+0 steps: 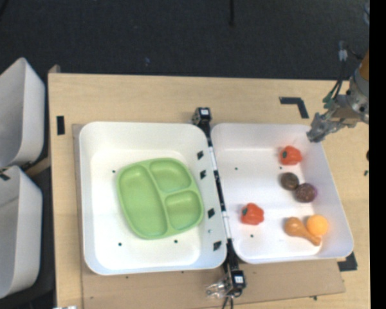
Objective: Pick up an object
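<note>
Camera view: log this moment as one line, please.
gripper: over right bin's far right corner | nothing held | five items in bin | green tray: left bin

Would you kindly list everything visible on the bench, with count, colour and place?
bench: one, light wood, under both bins
left bin: one, white
right bin: one, white
divided plate: one, green, in the left bin
pepper-like toys: two, red-orange, right bin; one near its far right, the other nearer the front centre
round dark items: two, brownish and maroon, side by side
orange ball: one, front right
gourd-shaped toy: one, tan-orange, touching the ball
end effector: one, grey, at the right bin's far right corner
</note>
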`<state>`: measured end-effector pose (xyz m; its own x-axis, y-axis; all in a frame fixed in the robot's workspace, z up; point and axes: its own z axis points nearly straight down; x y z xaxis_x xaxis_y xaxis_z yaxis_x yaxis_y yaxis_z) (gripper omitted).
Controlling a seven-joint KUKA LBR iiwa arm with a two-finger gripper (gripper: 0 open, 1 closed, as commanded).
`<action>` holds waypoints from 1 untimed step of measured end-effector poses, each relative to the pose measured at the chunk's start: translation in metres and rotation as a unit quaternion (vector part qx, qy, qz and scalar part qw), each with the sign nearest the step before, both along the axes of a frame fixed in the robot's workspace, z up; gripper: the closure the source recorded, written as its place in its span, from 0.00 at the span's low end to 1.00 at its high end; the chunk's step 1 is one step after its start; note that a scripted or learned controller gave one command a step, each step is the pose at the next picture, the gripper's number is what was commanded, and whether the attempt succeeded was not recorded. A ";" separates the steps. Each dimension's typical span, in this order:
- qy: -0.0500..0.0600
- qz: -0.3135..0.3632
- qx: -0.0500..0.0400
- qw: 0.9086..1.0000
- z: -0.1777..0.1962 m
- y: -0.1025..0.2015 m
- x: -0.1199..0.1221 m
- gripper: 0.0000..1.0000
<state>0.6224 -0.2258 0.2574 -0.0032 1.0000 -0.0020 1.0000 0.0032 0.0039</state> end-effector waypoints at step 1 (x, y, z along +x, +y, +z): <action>0.002 0.000 0.001 1.000 -0.011 0.048 -0.002 1.00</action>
<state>0.6208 -0.1776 0.2466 -0.0040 1.0000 -0.0009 1.0000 0.0040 0.0000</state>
